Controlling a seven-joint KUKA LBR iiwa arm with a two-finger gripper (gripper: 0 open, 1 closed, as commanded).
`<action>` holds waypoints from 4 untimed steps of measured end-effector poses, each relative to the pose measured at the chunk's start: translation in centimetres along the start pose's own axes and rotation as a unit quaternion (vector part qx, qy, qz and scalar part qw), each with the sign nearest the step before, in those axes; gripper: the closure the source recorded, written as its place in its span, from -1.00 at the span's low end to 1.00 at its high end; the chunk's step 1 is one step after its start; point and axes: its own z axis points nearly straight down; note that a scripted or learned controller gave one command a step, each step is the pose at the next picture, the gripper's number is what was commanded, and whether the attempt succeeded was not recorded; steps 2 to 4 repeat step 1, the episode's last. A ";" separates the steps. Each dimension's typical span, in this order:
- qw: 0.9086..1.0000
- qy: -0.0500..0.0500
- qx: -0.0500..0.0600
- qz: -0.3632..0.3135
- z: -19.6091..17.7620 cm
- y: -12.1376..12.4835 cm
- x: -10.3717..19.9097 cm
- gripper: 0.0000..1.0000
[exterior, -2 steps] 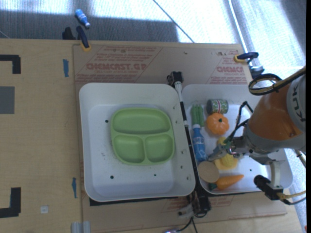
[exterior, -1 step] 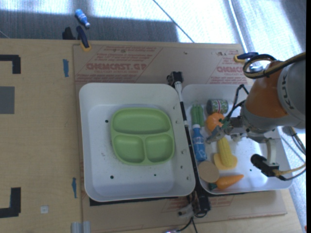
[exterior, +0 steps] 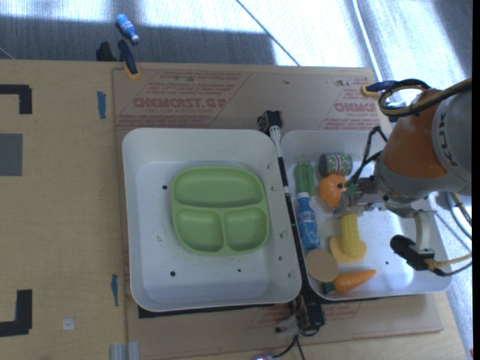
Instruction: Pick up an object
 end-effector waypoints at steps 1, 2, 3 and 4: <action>1.000 0.003 0.006 -0.001 -8.8 -6.9 3.8 1.00; 1.000 0.003 0.006 -0.001 -8.8 -6.9 3.8 1.00; 1.000 0.003 0.006 -0.001 -8.8 -6.9 3.8 1.00; 1.000 0.003 0.006 -0.001 -8.8 -6.9 3.8 1.00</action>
